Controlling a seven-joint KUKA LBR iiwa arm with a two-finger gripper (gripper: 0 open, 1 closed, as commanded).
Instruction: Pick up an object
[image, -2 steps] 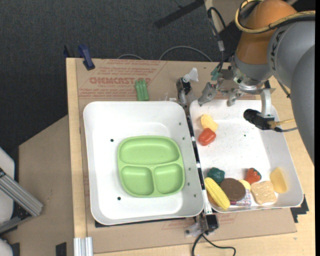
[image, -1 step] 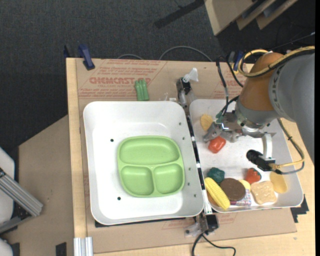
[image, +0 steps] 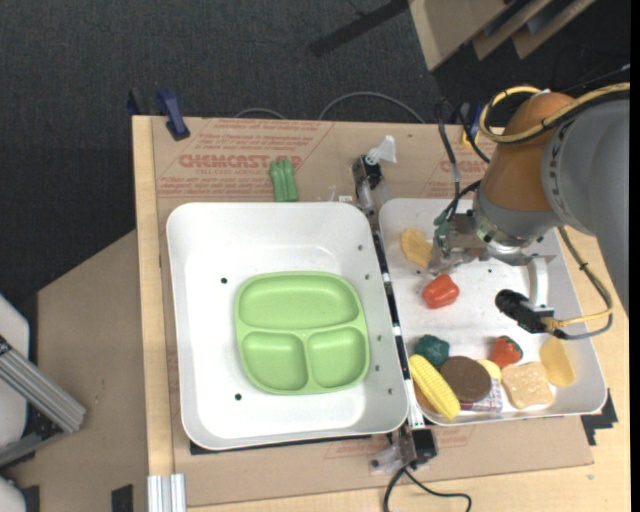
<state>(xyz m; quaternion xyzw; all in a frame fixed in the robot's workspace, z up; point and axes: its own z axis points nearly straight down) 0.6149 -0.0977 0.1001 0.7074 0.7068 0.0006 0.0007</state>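
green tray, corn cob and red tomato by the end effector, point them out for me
green tray (image: 300, 330), camera view, on the ridge between its compartments
corn cob (image: 435, 387), camera view, middle of the cob
red tomato (image: 440, 292), camera view, centre of its top

Backdrop: dark carpet, plywood table.
Dark grey carpet floor (image: 70, 150) surrounds the table (image: 150, 200); aluminium extrusion (image: 40, 390) at left, pale furniture (image: 480, 30) top right.

place: robot lab | cues: cardboard-topped bench (image: 230, 150), paired white bins (image: 190, 250), loose cables (image: 590, 320)
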